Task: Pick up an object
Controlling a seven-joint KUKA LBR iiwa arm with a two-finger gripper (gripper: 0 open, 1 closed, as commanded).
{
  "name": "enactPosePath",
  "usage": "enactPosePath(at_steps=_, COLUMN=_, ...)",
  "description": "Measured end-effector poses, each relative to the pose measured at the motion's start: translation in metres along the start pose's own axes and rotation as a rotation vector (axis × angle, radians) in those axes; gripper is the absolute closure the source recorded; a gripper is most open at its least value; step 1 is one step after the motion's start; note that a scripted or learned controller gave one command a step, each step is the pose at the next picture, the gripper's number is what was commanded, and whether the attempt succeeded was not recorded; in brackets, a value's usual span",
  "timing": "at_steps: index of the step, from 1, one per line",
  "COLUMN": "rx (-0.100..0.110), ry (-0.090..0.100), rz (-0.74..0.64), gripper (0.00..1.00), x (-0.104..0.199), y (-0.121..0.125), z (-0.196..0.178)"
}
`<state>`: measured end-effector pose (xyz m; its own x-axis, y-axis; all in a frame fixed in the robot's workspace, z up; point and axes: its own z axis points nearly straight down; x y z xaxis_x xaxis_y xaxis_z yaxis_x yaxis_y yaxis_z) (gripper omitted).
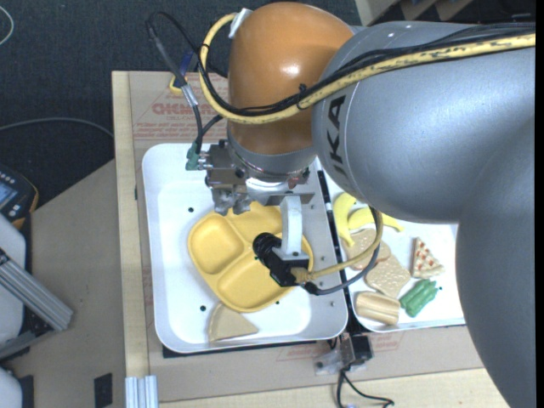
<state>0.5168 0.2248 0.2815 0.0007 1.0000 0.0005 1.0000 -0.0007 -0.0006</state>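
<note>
**Claw Over the Yellow Tray in the Left Bin**

The claw (pixel 255 201) hung low over the left bin (pixel 166 228), its wrist and the orange band (pixel 280 66) covering most of what lay beneath. Whether its fingers stood wide or narrow could not be told. Directly under and just in front of the claw lay a yellow divided tray (pixel 225 257), tilted slightly. A tan wedge (pixel 229 321) rested nearer the camera than the claw, touching the tray's near edge. To the claw's right, in the right bin (pixel 442 317), sat a banana (pixel 353 215), crackers (pixel 387 272), a pizza slice (pixel 425 259), a green piece (pixel 418 297) and a tan roll (pixel 378 307).
</note>
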Motion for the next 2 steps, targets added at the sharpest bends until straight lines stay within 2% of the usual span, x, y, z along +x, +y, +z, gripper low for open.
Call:
enactPosePath(at_steps=1, rx=-0.001, ry=0.001, rz=0.001, gripper=1.0, x=0.0, y=0.0, z=-0.01)
enactPosePath(at_steps=2, rx=-0.021, ry=0.008, rz=-0.002, gripper=1.0, x=0.0, y=0.021, z=-0.18)
